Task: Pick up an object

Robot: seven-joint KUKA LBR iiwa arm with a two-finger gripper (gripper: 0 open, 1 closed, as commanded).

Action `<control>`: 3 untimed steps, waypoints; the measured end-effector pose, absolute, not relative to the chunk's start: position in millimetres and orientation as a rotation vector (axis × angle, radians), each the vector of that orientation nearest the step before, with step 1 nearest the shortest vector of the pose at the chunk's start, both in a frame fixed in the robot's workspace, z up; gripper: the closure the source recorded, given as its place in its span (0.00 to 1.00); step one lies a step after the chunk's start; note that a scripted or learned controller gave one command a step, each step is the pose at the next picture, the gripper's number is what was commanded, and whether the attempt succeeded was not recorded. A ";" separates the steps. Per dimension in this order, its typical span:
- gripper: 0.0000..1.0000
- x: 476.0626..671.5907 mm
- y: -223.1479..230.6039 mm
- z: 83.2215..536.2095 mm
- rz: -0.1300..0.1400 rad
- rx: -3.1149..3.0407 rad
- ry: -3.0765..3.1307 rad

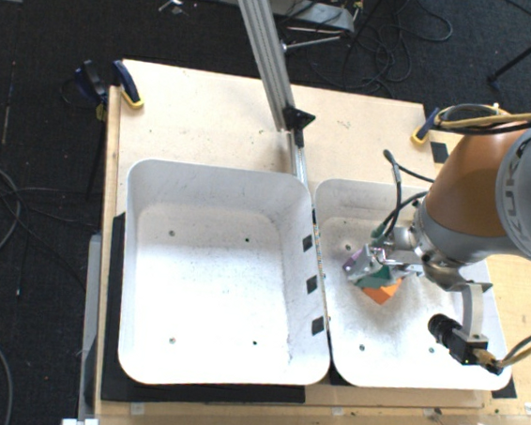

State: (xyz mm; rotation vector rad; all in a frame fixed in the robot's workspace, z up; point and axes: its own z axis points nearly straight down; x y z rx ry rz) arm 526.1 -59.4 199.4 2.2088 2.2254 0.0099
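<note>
We take the right bin as our landmark. The gripper sits low inside it, toward the wall it shares with the left bin, at a small cluster of objects. An orange block lies just below the gripper, with a green piece touching its upper edge and a small purple-white item beside them. We cannot tell how the jaws stand, or whether anything is between them. The arm covers the bin's upper right. We find no readable writing or brand anywhere.
</note>
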 end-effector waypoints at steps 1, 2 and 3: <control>1.00 559.0 -51.9 334.4 0.009 2.211 2.220; 1.00 559.6 5.0 330.1 0.001 2.215 2.230; 1.00 542.5 66.8 268.1 -0.008 2.217 2.236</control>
